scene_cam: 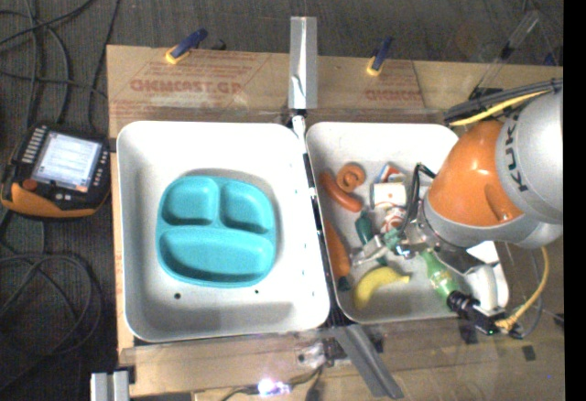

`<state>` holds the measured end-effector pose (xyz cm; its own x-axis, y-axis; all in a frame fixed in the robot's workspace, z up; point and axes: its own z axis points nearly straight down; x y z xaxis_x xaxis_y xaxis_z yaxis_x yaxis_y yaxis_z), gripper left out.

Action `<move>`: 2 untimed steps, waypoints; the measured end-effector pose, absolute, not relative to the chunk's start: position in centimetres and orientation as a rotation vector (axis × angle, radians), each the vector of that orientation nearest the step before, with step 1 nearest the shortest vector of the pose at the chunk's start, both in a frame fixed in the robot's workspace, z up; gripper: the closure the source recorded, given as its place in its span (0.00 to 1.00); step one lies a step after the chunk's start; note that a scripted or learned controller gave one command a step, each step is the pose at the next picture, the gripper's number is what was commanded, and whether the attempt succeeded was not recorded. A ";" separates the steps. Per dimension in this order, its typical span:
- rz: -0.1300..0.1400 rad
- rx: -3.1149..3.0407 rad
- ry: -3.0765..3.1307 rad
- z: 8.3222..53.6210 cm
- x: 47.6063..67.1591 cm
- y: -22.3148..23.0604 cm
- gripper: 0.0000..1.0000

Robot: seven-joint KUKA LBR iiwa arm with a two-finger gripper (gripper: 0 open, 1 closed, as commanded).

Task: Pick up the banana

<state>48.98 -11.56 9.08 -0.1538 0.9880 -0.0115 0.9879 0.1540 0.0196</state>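
The yellow banana lies near the front edge of the right bin, partly under the gripper. My gripper hangs just above and behind it, among the clutter in the bin's middle. The grey arm with its orange band reaches in from the right and covers much of the bin's right half.
The left bin holds a turquoise divided plate. In the right bin lie an orange ring, a red sausage-shaped piece, an orange carrot-like piece, a white box and a green item.
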 end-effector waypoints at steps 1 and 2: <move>0.003 1.722 2.617 9.0 50.6 -13.2 0.00; 0.000 1.978 2.445 9.9 48.3 -12.6 0.00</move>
<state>48.33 -12.57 9.89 -0.2088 0.9780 0.0029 0.9780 0.2088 -0.0026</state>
